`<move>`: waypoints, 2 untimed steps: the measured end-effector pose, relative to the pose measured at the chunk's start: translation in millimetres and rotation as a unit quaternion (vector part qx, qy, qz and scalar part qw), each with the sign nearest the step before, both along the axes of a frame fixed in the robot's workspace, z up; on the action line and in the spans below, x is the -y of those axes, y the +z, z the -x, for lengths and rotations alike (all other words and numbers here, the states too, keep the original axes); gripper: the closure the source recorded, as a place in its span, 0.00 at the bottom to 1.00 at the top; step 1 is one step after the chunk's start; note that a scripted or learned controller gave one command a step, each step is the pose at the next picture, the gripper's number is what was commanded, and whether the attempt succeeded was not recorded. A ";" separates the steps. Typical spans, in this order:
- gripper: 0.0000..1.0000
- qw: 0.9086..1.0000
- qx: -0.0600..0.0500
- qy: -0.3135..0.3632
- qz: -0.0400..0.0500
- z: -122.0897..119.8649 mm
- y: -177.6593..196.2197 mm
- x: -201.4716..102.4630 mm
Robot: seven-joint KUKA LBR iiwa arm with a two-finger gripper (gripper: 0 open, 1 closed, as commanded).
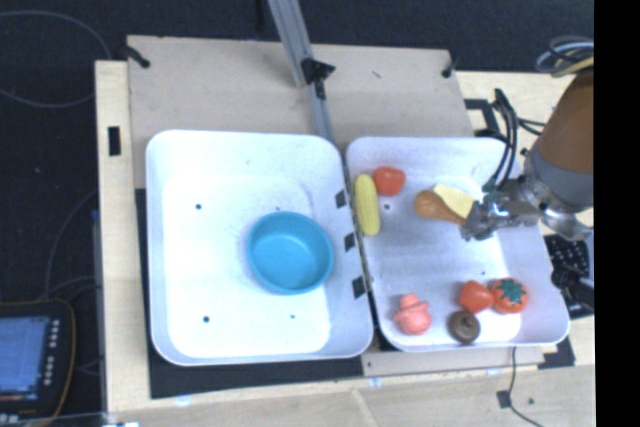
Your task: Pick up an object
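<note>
Two white bins are sitting side by side on the bench. The left bin (180, 215) is holding a blue bowl (290, 252). The right bin (400, 255) is holding the small toys, and the arm (565, 145) is reaching over it from the right.

The gripper (478, 223) is hanging just beside the yellow-and-brown piece (442, 204); I cannot tell its state. Nothing is showing inside it, so I judge the approach step is in hand. The next move is calling for a descent centred on that piece, then closing.

Smaller things are lying around: a corn cob (367, 205) at the left wall, a tomato (388, 181), a pink toy (412, 314), two red toys (492, 296) and a brown one (463, 326).
</note>
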State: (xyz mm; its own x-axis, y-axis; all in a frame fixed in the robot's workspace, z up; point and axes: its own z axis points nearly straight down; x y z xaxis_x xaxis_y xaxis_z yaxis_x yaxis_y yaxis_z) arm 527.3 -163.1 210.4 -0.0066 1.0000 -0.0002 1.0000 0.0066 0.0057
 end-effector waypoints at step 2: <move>1.00 1.000 -0.001 0.001 0.000 -21.6 -2.4 -108.0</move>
